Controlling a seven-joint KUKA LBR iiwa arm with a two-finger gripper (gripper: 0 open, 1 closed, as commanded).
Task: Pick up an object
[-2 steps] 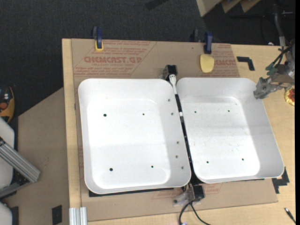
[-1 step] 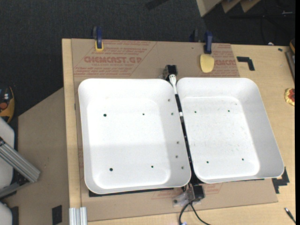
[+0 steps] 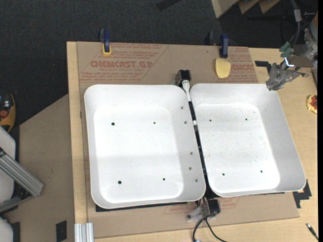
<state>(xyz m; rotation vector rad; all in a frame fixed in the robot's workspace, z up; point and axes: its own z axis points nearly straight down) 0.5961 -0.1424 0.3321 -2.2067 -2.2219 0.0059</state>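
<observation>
A small yellow object lies on the brown board behind the right bin, just below a blue clamp. At the right edge of the bench rests a red and yellow object, partly cut off by the frame. My gripper hangs over the far right corner of the right bin, about a hand's width to the right of the yellow object and apart from it. Nothing shows in its grasp.
The left bin and the right bin sit side by side, joined by a black strip. Two blue clamps hold the board at the back. Cables and a bracket lie at the front edge.
</observation>
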